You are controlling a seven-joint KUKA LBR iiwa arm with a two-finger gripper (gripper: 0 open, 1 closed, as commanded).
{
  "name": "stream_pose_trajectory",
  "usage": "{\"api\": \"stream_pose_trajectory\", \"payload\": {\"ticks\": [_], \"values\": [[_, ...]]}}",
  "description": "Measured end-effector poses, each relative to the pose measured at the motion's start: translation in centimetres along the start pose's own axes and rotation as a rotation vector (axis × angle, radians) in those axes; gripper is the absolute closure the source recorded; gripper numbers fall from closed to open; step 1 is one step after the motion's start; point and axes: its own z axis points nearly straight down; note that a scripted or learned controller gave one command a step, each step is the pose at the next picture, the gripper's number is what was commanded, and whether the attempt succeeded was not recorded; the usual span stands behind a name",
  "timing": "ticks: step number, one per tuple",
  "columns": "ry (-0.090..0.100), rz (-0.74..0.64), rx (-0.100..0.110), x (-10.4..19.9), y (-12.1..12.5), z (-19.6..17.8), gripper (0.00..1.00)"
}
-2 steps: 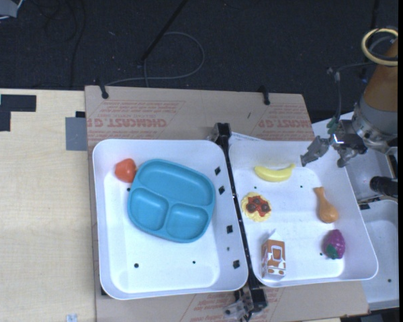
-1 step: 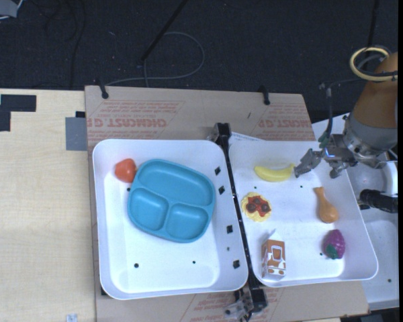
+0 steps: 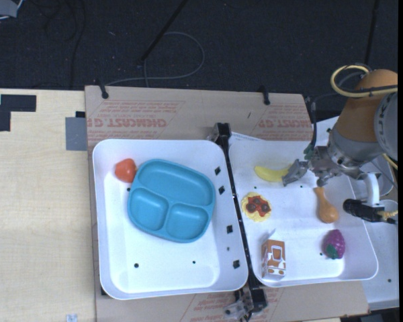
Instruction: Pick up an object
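Orange-and-white carton by the right bin's front rim, purple fruit beside it, open floor between, banana lying crosswise near the back, long axis left-right, gripper just beside its right end, fingers spread, holding nothing, blue tray in the left bin.

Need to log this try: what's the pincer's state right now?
Pincer: over the right bin beside the banana; open or closed cannot be told.
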Motion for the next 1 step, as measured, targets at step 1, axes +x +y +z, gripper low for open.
{"api": "stream_pose_trajectory", "payload": {"ticks": [1], "values": [[0.000,0.000,-0.001,-0.06,0.00,-1.24,1.00]]}}
